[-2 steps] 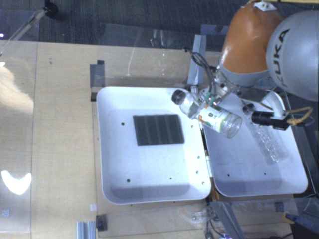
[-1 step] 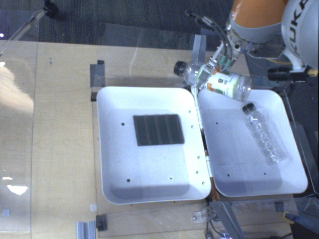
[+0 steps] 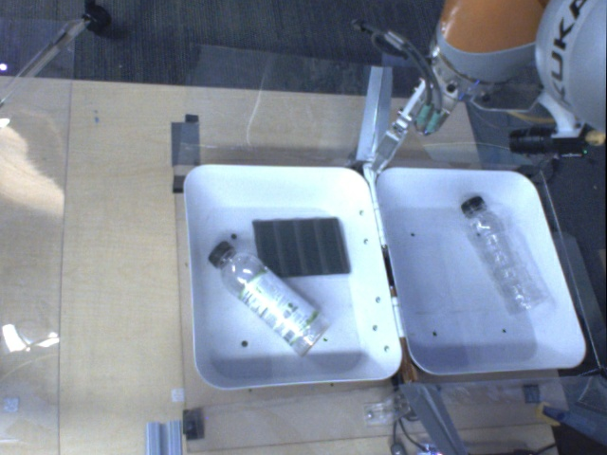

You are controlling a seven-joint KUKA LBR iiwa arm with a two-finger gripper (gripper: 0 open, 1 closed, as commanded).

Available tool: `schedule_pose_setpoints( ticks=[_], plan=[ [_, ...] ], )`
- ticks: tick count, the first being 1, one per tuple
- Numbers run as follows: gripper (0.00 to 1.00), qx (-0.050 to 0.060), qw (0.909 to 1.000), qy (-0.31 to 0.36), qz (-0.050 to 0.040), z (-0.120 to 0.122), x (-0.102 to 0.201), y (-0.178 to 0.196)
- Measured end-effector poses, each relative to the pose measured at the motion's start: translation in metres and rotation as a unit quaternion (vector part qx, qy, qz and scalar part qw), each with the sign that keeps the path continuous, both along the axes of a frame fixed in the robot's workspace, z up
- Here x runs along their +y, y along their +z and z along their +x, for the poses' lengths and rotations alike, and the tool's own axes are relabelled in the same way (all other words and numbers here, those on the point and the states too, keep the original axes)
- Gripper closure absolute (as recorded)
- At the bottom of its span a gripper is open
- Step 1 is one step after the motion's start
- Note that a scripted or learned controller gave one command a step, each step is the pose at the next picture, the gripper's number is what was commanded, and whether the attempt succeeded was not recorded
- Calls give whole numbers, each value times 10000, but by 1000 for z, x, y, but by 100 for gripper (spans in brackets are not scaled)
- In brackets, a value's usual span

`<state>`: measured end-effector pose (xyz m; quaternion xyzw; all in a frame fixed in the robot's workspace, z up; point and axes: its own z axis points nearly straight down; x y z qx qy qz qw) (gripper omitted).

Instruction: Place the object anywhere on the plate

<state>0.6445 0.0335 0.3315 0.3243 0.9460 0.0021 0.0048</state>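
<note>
Where bins meet, pincer [image 3: 387,150] above rims

Wooden bench [image 3: 104,282], two white bins [image 3: 204,349] side by side

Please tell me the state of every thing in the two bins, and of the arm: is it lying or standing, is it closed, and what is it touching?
Bottle with label: lying in the left bin, dark cap on, its upper side next to the plate.
Dark ribbed plate: lying flat, nothing on top.
Clear bottle: lying alone in the right bin, dark cap on.
Arm: raised behind the bins, holding nothing visible.
</note>
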Motion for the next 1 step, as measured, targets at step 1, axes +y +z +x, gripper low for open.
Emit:
schedule_pose_setpoints(
  ticks=[1],
  plan=[
    [100,-51,10000,17,2,2,1,13]
  ],
)
